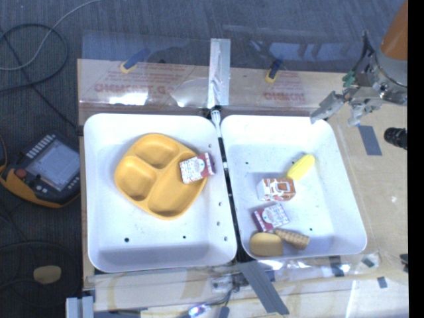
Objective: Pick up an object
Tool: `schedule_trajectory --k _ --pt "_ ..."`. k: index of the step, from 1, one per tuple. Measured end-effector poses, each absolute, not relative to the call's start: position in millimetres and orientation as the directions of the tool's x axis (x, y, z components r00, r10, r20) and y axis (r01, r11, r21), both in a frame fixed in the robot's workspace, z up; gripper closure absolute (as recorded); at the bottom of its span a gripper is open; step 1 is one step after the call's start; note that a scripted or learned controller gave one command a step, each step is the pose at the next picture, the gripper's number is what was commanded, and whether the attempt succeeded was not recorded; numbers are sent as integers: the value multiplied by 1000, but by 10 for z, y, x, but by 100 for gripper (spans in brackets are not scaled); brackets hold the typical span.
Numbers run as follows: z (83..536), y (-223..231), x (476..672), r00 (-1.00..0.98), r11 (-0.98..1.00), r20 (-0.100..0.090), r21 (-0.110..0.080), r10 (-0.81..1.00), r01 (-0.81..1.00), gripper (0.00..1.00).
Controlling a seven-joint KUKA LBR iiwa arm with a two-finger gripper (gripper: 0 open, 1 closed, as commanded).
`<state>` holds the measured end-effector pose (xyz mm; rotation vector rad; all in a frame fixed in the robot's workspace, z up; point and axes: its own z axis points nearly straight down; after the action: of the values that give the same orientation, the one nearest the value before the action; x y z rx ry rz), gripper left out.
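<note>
i see the gripper (340, 106) poised over the bench just past the far right corner of the right bin (344, 177), its two fingers spread apart with nothing between them. in that bin a yellow corn piece (301, 166) lies near the far side, a small orange-and-white carton (277, 189) sits just beside it toward the middle, and a red-and-white carton (270, 216) lies nearer the front, touching a waffle cone (292, 238) and close to a tan bread roll (265, 244). in the left bin (106, 230) a yellow divided plate (149, 176) holds another small red-and-white carton (196, 169) on its right edge. a teach pendant (44, 171) rests on the floor, left of the bench
</note>
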<state>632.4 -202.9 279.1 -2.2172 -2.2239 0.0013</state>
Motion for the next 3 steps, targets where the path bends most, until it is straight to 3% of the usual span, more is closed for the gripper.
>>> schedule_trajectory --k 1,2,3 --pt "1331 -1907 6023 76 -76 -2 -4 997 997 0" --pt "902 -2042 6098 -41 41 3 6 999 999 0" --pt "999 -2030 6114 -43 43 3 11 999 999 100"
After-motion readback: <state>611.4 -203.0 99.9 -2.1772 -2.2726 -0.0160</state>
